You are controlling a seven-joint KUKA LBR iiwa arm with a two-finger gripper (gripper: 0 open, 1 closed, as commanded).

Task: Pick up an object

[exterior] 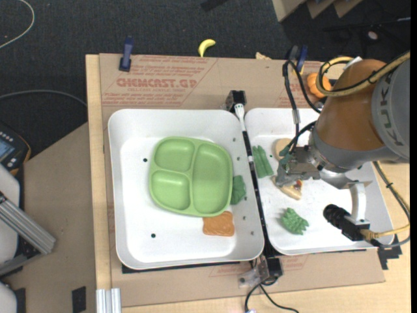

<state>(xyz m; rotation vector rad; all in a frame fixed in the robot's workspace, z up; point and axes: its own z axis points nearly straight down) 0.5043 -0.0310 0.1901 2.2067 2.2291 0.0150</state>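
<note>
Bushy green toy (294,220) lies just below gripper (289,177).

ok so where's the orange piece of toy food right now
The orange piece lies in the left bin, near its front edge, touching the lower right corner of the green divided plate.

Divided plate (191,176) in left bin (124,175)

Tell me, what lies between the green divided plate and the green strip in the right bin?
In the camera view, the bins' adjoining rims lie between the plate and the strip.
</note>
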